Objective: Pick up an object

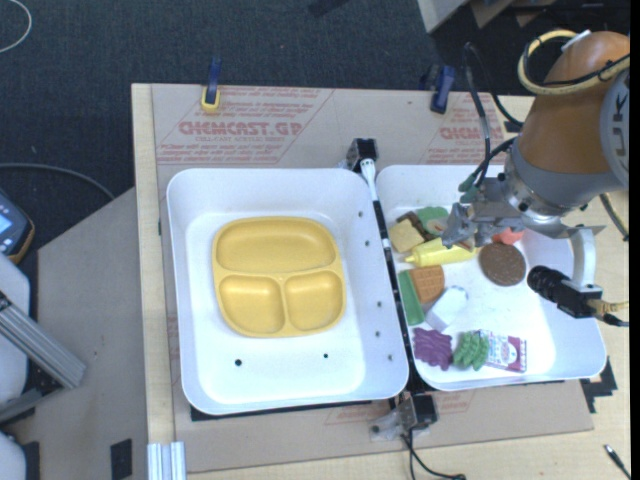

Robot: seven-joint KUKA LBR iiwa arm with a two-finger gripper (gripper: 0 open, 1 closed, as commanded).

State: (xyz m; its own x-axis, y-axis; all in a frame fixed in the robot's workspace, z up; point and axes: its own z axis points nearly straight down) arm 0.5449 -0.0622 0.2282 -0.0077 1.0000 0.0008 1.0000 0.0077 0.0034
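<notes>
Camera view: the objects are gathered in the right bin [590,353], which sits toward the right edge of the tabletop [250,118]. A yellow block [437,255] lies near the bin's middle, with a tan block [405,235] and a green piece [432,215] beside it toward the far edge. A brown disc [502,264] rests just right of the yellow block. Toward the near edge, a purple item [433,347], a green leafy item [469,349] and a white packet [507,352] are lined up. The claw [470,226] is placed low over the yellow block; whether it is wide or narrow cannot be told. A yellow divided tray [278,273] is seen in the left bin [190,268].
</notes>
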